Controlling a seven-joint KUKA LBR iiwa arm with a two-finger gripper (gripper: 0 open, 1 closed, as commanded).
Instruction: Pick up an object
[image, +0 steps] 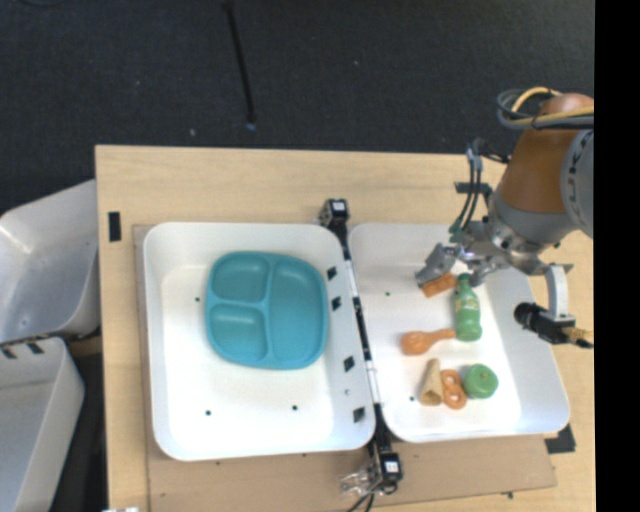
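Nearest the camera in the right white bin (540, 400) lie a tan cone-shaped toy (430, 381), an orange ring (452, 389) and a round green plastic piece (481, 381), loosely clustered. Beyond them sit an orange spoon-like toy (427, 342) and a green plastic bottle (466, 310). Farther back, the gripper (452, 262) hangs low over a small orange block (438, 286), probably the pick target; whether it grips anything cannot be told. The left white bin (180, 400) holds a teal divided plate (267, 308).
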